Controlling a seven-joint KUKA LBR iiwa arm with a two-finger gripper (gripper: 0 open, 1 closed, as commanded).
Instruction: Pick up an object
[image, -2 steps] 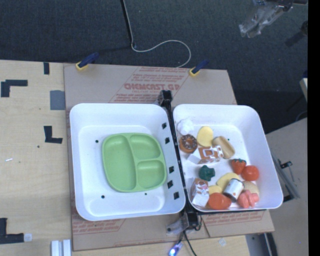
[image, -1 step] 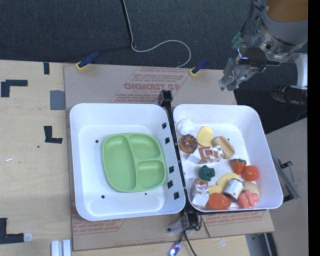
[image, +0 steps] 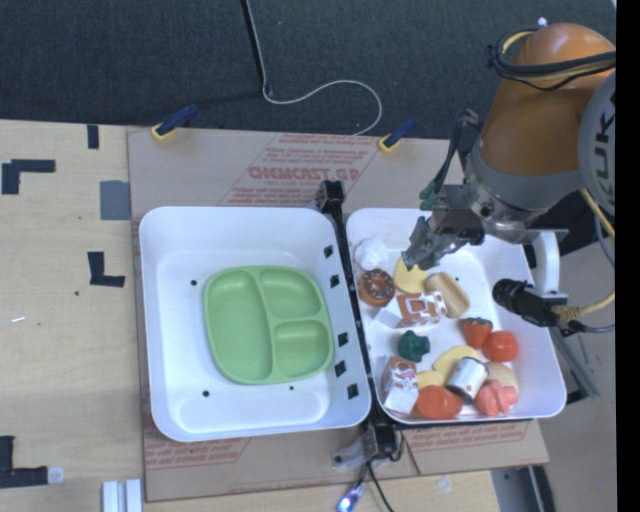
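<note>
The right bin (image: 520, 268) holds several toy foods. Among them are a chocolate donut (image: 376, 287), a yellow wedge (image: 407, 276), a bread roll (image: 448, 293), a small carton (image: 418, 309), a green broccoli piece (image: 412, 345), a tomato (image: 501, 346), a banana (image: 449, 357) and a silver can (image: 466, 377). My gripper (image: 419, 250) hangs low over the back left part of this bin, just above the yellow wedge and right of a white item (image: 368, 249). I see nothing lifted off the pile.
The left bin (image: 180, 300) carries a green divided plate (image: 270, 323). A black divider with clips (image: 343, 300) runs between the bins. A black cylinder on the arm (image: 520, 298) juts over the right bin's far side. Cardboard lies under both bins.
</note>
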